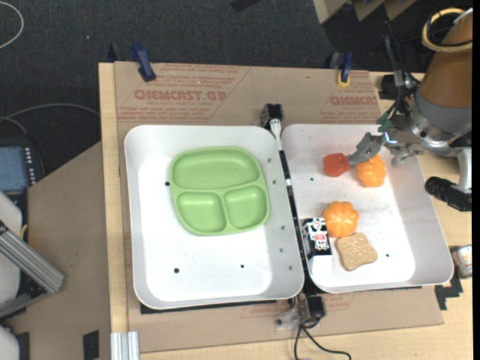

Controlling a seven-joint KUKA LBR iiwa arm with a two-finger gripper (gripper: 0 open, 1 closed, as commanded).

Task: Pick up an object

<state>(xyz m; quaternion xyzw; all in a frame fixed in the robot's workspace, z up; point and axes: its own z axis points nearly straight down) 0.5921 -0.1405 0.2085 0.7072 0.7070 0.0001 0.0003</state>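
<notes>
In the right bin [420, 223] lie a red piece [335, 163], a small orange fruit [372, 173], a larger orange pumpkin-like fruit [341, 217], a slice of toast [355, 251] and a small black-and-white item [318, 235]. My gripper [382, 154] hangs over the bin's far right part, just above the small orange fruit and right of the red piece. It stands open, one grey finger [365, 148] pointing down toward the gap between those two. Nothing is held between the fingers.
The left bin [150, 223] holds a green divided plate [219, 189]. A black divider [285, 178] runs between the bins. Blue and yellow clamps [143, 61] grip the cardboard base at the back. The arm's grey and orange body [450, 88] looms at the right edge.
</notes>
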